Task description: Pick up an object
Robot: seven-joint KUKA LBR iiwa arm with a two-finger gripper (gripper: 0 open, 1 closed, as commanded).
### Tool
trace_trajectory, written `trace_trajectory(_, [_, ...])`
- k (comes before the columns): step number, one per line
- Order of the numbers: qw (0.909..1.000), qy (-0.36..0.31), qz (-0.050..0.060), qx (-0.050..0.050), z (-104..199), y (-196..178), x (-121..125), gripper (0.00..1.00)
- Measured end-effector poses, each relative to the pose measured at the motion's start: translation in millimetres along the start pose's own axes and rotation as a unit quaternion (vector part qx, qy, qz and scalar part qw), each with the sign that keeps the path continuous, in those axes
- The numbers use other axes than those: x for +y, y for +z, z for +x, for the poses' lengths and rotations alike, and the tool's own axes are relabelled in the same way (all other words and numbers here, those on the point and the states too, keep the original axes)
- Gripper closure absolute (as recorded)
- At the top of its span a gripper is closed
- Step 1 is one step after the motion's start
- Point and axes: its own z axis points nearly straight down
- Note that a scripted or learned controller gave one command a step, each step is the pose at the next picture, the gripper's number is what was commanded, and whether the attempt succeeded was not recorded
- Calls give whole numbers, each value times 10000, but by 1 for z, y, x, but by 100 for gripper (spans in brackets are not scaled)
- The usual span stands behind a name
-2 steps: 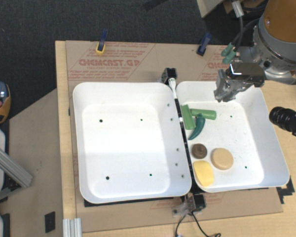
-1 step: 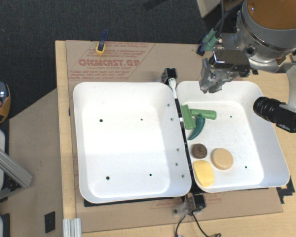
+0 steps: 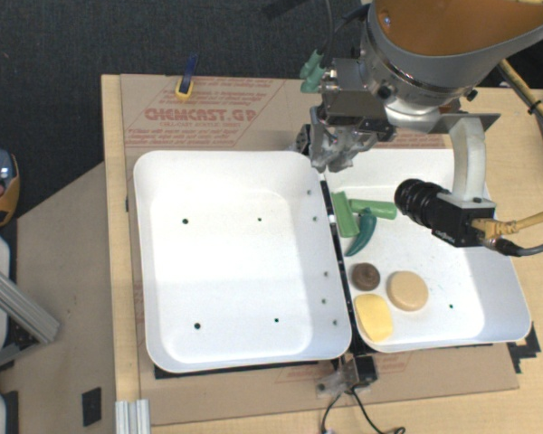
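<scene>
Cardboard covers the desk (image 3: 208, 107) under both bins. Beside the brown disc (image 3: 366, 276), a green piece (image 3: 345, 213) lies lengthwise toward the gripper (image 3: 330, 156); whether its jaws are clenched cannot be told.

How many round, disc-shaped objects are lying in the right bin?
2: a dark brown disc near the divider, and a tan disc to its right, above the yellow block. The arm covers that bin's upper part, so more may be hidden.

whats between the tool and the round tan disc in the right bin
In the camera view, between the tool and the round tan disc lie a flat green bar, a curved dark-teal piece and a small brown disc.
</scene>
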Motion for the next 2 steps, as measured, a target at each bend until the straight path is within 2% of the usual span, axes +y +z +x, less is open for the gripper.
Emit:
trace_trajectory(1, [10000, 10, -22, 7, 62, -43, 22, 100])
trace_trajectory(2, [10000, 31, 24, -13, 56, -44, 0, 100])
